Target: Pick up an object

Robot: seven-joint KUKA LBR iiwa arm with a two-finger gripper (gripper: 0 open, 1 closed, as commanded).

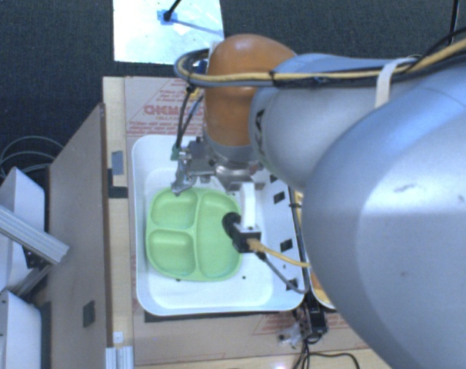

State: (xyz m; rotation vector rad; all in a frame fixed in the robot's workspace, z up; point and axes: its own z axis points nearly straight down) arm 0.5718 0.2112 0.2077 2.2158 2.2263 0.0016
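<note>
Working toward the grasp, not past it: two-finger gripper (185, 180) down at the far rim of a pale green plastic plate with three compartments (188, 241), close to or touching that rim; cannot tell which. Cannot tell how wide the tool stands open, nor confirm anything in its hold.

Plate position: flat on the floor of the shallow white plastic bin (218, 302), nearer the bin's left wall than its right, roughly midway between far and near edges. Judged not yet lifted, with no gap visible beneath.

Left to do: close on the rim, raise clear of the bin.

Around: brown cardboard sheet with red print (152, 106) under the bin, showing past its far edge. Bulky grey arm (371, 167) with orange band (237, 75) covering the bin's right edge.

Expect trouble pinching so thin and low a rim. Expect slipping or tipping on the lift.
</note>
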